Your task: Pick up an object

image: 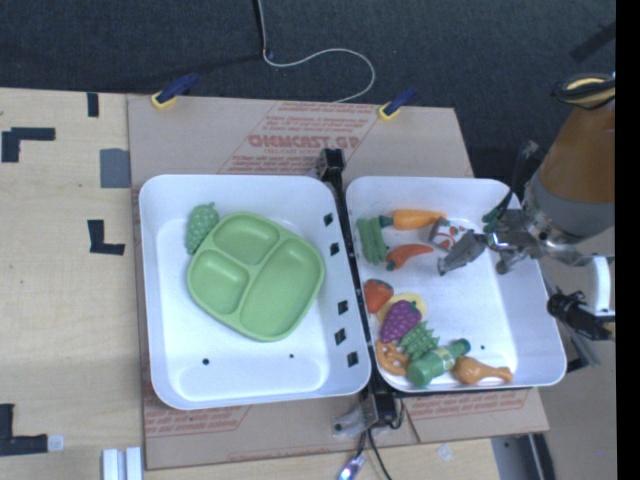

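The gripper point(480, 251) hangs over the right bin point(520, 338), reaching in from the right edge, its dark fingers point(462, 256) spread apart with nothing visible between them. Just to its left lies a small red-and-white object point(447, 234) (too small to identify), close to the fingertip but whether they touch cannot be told.

The toy food crowds the left part of this bin. Near the top sit an orange carrot point(417, 218) and, below it, a red-orange pepper point(409, 256), both beside a green ridged vegetable point(371, 239) against the divider. Lower down are a red tomato-like piece point(377, 294), purple grapes point(398, 320) on a yellow piece, and a spiky green item point(419, 341). Along the bottom wall lie a green bottle-shaped toy point(436, 363) and an orange-tan squash shape point(480, 372).

The left bin point(170, 368) holds a green divided plate point(256, 276), with a bunch of green grapes point(201, 226) touching its upper left rim.

Both bins rest on a cardboard sheet point(300, 133) clipped to the bench, with a white cable point(300, 63) looping on the dark floor beyond
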Motion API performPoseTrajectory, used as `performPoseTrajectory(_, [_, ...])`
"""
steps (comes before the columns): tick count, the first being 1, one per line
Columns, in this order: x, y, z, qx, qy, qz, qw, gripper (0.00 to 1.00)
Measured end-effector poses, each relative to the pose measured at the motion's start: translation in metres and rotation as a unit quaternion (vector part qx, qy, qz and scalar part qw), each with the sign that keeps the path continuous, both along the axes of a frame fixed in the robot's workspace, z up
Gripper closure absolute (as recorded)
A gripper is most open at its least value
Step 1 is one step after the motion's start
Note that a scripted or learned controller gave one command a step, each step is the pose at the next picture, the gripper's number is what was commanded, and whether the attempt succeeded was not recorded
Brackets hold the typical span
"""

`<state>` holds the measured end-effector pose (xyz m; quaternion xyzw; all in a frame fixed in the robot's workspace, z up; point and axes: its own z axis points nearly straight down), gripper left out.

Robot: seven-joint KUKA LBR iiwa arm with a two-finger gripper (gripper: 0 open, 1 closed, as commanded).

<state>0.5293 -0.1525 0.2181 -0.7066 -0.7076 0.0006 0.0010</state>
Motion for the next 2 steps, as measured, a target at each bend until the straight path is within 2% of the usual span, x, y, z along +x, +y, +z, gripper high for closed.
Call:
performPoseTrajectory(1, [-0.0456,0.0534,0.1202,0.0001,-0.006,0.003,1.0,0.0])
performPoseTrajectory(2, [-0.0452,0.0513,0.1228,-0.0004,0.0,0.001,1.0,1.0])
